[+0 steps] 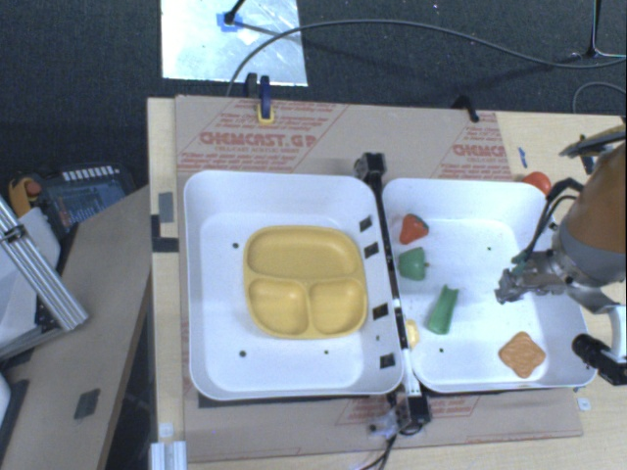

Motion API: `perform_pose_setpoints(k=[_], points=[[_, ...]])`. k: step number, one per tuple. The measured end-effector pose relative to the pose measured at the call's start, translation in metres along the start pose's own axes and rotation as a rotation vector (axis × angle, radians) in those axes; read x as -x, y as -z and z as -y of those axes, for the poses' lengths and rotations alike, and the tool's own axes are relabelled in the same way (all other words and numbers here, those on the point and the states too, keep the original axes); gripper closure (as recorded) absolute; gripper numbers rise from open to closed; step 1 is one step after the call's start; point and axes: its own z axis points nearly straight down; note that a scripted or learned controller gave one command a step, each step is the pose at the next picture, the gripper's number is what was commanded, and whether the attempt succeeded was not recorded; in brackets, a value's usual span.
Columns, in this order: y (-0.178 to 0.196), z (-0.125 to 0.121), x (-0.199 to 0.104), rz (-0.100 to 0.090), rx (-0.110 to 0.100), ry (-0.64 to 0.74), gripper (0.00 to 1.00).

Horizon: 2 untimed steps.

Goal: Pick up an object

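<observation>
**A:** Camera view from above the bench [323,125], at a slant: what sits where?

**B:** Two shallow white plastic bins lie side by side on a brown cardboard sheet printed with red lettering. The left bin [211,292] holds a yellow three-compartment plastic tray [302,280], roughly at its middle. The right bin [470,375] holds the small objects.

**A:** Which are?

**B:** A red-orange toy piece with a green top [414,228] near the bin's upper left; a green pepper-shaped toy [412,263] just below it; a long green wedge-shaped piece [443,309], tilted, lower down and towards the middle; an orange waffle-patterned biscuit-shaped toy [522,353] near the lower right corner. A small yellow object [410,334] shows at the divider between the bins, partly hidden.

**A:** And the arm?

**B:** It reaches in from the right, grey with an orange band. Its gripper [511,289] is over the right side of the right bin, above the waffle toy and well apart from the green wedge. Whether the fingers are open or closed cannot be told from here, and no object is visible between them.

**A:** Beyond the cardboard?

**B:** A shiny silver sheet [235,27] on the dark floor at the top.
</observation>
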Motion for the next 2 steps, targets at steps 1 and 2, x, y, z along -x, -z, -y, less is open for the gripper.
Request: perform_pose_setpoints(k=[1, 2], points=[[0.045, -0.002, 0.001, 0.0, -0.001, 0.0, 1.0], [0.044, -0.015, -0.043, -0.003, -0.004, 0.005, 1.0]])
